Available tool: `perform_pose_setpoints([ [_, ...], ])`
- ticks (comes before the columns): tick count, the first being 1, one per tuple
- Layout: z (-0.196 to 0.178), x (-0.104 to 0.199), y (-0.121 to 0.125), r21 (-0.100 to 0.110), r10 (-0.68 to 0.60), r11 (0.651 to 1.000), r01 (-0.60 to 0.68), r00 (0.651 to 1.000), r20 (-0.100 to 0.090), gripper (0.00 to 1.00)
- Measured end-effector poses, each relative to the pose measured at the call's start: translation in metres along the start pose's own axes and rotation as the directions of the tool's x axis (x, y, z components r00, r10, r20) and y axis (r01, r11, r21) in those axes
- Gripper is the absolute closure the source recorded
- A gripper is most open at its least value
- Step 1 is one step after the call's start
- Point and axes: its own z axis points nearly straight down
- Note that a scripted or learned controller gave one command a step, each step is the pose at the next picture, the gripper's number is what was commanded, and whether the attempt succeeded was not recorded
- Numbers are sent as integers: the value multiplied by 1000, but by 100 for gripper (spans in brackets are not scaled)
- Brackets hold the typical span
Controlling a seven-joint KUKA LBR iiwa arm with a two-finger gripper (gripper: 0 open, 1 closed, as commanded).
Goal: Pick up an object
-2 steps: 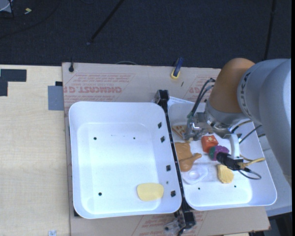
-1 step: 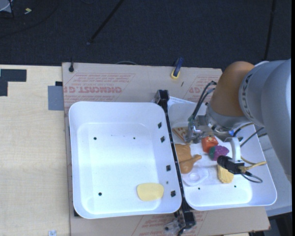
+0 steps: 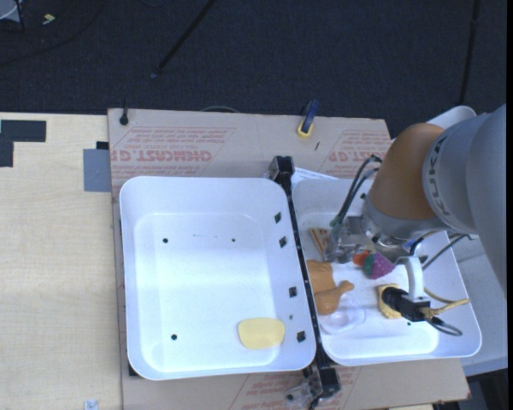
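Orange-tan piece (image 3: pixel 325 293) lies in the right bin (image 3: pixel 385 338), at that bin's left side close to the divider between the two bins. We judge it the likeliest pick. Its long axis runs roughly up and down the frame, with a short stub pointing right near its middle.

Gripper (image 3: pixel 345 244) sits low over the right bin, in the bin's upper middle, under the grey and orange wrist. From this angle we cannot tell whether it is spread or closed, and we see nothing held in it.

Key relation: the orange-tan piece lies just below and slightly left of the gripper in the frame, near but apart. To reach it, a short shift toward the lower left looks needed, closing across the narrow width.

Other candidates close by:
- magenta lump (image 3: pixel 379 267), just beside the gripper to its lower right.
- brown slatted bit (image 3: pixel 318 239), just left of the gripper, against the divider.

Pale yellow disc (image 3: pixel 261 333) rests alone in the left bin (image 3: pixel 130 272), lower right corner, well apart from the gripper.

Risk, as we judge it: crowding near the divider may block a clean descent.
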Motion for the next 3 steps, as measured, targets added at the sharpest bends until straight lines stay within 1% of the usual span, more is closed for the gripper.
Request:
perform_pose_setpoints([
  [1,0,3,-49,3,0,1000,0,1000,-1,100],
  [2,-21,4,-34,16,0,1000,1,1000,-5,100],
  [3,-218,31,-18,-1,-3,1000,3,1000,-4,100],
])
